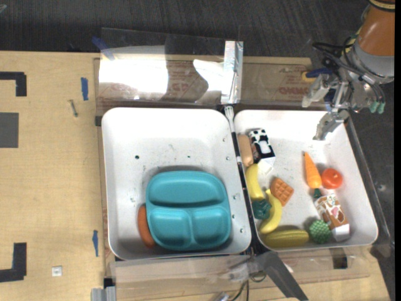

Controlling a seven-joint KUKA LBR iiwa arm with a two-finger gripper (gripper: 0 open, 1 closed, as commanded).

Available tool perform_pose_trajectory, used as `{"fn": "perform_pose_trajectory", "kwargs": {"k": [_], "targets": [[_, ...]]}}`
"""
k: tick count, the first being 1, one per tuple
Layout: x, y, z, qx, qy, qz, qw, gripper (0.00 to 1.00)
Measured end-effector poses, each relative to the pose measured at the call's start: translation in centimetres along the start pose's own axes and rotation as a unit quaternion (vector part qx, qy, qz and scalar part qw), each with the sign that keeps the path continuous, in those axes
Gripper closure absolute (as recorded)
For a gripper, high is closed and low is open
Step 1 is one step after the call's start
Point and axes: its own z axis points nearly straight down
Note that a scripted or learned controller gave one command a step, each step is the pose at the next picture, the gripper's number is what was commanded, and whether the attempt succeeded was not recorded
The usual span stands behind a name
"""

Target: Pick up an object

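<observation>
Arm enters at the upper right, orange band visible; gripper [328, 125] hangs over the back right corner of the right bin [363, 187]. Whether it is open or closed — cannot tell. Nothing visible in its grasp.

Right bin, toys loose on the floor: black-and-white piece [260, 144] near the left wall, a tan stick [244, 150] touching it, banana [253, 182] below, waffle [282, 191] just beside. Carrot [311, 170] and tomato [331, 179] touching, right of centre, near below the gripper. Front edge — yellow piece [285, 236], green ball [320, 231], small carton [334, 215].

Left bin [119, 168]: teal tray [187, 210] at the front, an orange item [144, 226] partly under its left edge.
</observation>
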Motion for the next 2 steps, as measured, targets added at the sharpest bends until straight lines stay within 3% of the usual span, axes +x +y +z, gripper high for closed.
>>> {"fn": "perform_pose_trajectory", "kwargs": {"k": [1,2], "targets": [[3.9,-3.2,10.6,-0.001,0.005,0.036,0.9993,0.0],[6.0,-3.7,16.9,0.0,-0.001,0.102,0.9948,0.0]]}}
